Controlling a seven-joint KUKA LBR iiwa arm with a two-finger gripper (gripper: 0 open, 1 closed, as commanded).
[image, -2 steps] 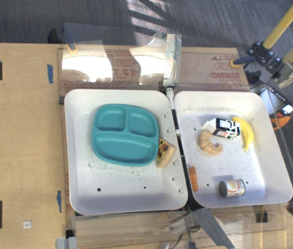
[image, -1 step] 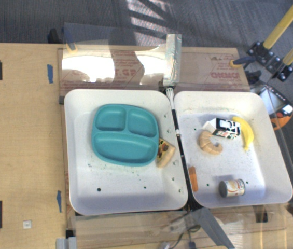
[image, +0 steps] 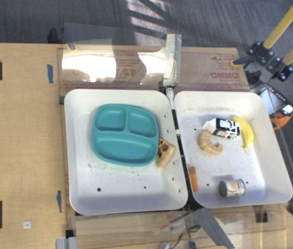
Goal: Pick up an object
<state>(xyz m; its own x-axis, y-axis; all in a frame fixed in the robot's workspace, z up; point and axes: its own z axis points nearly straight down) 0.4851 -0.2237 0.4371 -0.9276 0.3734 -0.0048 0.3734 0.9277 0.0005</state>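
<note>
A teal divided plate (image: 125, 134) is seen in the left bin (image: 79, 191), a toast slice (image: 165, 152) touching its right edge. In the right bin (image: 276, 185) lie a banana (image: 247, 132), a croissant (image: 209, 141), a small carton (image: 226, 127), a can (image: 232, 188) nearer, and a carrot (image: 193, 178) at the left wall.

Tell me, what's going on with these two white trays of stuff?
Nothing is being handled right now. The left white bin holds a teal divided plastic plate with a small slice of toy pizza at its right edge. The right white bin holds a yellow banana, a tan bagel-like piece, a small black-and-white packet, an orange carrot stick and a small can lying on its side.
</note>
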